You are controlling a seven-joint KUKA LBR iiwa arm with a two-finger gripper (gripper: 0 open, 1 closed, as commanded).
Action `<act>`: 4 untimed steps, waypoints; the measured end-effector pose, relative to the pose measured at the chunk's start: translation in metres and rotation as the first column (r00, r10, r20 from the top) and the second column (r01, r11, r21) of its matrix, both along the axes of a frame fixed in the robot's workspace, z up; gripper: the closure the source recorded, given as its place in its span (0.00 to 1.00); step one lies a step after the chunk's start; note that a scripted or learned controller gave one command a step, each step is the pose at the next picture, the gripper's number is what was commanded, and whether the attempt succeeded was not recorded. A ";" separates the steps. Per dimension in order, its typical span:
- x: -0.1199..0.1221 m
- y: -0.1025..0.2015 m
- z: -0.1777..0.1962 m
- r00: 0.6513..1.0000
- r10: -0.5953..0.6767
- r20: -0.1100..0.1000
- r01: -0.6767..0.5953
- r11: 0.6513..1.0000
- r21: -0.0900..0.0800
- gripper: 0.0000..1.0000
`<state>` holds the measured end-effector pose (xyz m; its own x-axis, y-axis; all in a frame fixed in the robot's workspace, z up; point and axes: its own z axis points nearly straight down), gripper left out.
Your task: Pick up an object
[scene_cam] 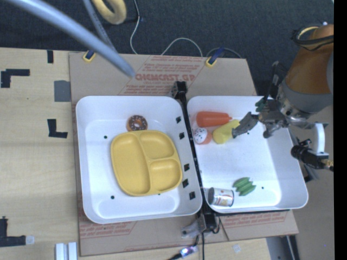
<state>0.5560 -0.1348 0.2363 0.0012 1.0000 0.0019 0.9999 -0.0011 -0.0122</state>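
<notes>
— Fingers first: our gripper [248,122] reaches in from the right, and its dark fingers [244,124] angle down toward the yellow lemon-like piece [224,132]. We cannot tell whether they are spread or pressed together; the tips blur into one dark wedge at this slant.

— Are we holding anything?

— Nothing shows between them. The yellow piece lies just beyond the tips, maybe touching, with the orange carrot [213,118] right behind it and a small white speckled ball [200,136] past that, against the divider. They crowd one corner of the right bin [271,169], so we judge a clean grab there is awkward.

— Easier targets?

— Below the fingers, well apart, sit the green pod [244,186] and a metal can [221,197] on its side at the bin's near edge. Further beyond the tips, in the left bin [89,161], the yellow divided plate [145,162] lies flat with a chocolate doughnut [136,123] beside it.

— So the arm is low over the cluster because that is our likely pick.
</notes>
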 end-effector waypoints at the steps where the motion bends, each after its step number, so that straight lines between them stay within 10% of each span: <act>1: 0.002 0.000 0.005 1.000 0.003 0.010 -0.003 1.000 -0.002 0.00; 4: 0.000 -0.007 -0.147 1.000 0.002 0.005 -0.002 1.000 -0.001 0.00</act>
